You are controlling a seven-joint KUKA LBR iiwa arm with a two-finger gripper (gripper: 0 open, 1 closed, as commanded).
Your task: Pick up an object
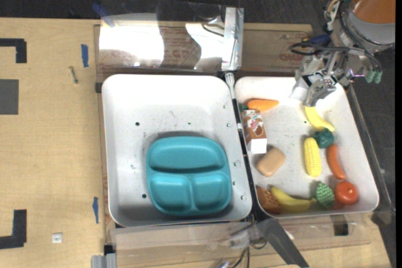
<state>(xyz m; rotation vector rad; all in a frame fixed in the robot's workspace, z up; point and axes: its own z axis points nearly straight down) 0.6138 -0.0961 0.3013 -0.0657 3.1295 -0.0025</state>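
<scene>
My gripper (317, 86) hangs over the far corner of the right bin (364, 135) with nothing visibly in it, how far open I cannot tell, so the pick looks undone, the nearest toy being the banana (316, 117) just below.

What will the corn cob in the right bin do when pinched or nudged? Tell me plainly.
The corn cob looks like a rigid plastic toy, so probably stiff and light. Its rounded, elongated shape suggests it may roll sideways if nudged. Its surface looks smooth, so a pinch could slip. It lies close beside the orange carrot-like piece, which may get bumped.
</scene>
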